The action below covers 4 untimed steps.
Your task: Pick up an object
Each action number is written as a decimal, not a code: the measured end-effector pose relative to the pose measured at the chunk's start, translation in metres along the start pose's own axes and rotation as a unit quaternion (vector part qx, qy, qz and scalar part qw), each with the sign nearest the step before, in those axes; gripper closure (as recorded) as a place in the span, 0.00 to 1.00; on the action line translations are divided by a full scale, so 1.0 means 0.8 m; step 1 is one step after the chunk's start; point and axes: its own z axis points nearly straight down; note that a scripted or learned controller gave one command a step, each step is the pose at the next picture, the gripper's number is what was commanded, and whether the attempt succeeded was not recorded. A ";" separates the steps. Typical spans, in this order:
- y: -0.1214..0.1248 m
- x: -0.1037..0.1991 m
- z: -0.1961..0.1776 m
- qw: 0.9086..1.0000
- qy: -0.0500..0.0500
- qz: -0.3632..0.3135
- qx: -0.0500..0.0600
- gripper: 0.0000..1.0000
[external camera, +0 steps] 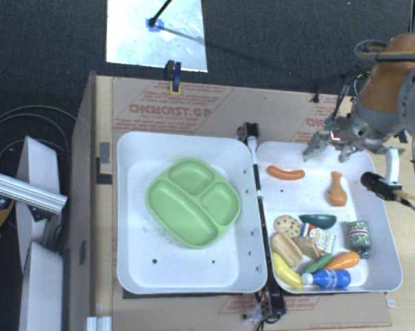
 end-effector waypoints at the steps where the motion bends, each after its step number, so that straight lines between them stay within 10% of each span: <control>1: 0.012 0.045 0.097 1.000 0.002 -0.004 0.005 0.00; 4: 0.009 0.055 0.062 1.000 0.002 -0.003 0.003 0.00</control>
